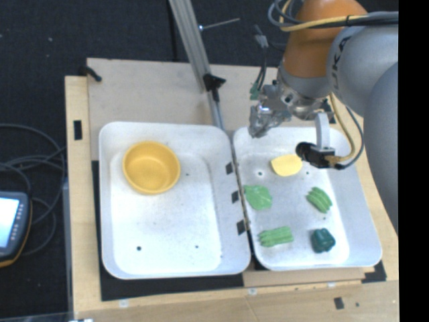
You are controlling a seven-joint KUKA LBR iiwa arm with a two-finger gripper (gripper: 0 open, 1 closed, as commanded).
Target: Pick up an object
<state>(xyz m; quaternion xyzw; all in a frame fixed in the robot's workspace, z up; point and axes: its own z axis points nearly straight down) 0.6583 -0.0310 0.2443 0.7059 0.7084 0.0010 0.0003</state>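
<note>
Gripper [260, 125]: over right white bin's [358, 200] far-left corner; jaws' state cannot tell. Yellow flat piece [286, 166] nearby; round yellow bowl [151, 167] in left white bin [167, 247].

A flat, pale yellow, roundish piece [286, 166] lay near the top of the right white bin [362, 247], and below it to the left sat a light green, bumpy, leafy lump [258, 197]. A green ridged piece [320, 199] lay tilted on the right side, a green ribbed log shape [276, 236] lay flat near the bottom, and a dark green, small, chunky pepper shape [322, 240] sat just right of it. In the left white bin [167, 247], a round yellow bowl [151, 167] stood upright near the top left corner, well apart from the rest.
</note>
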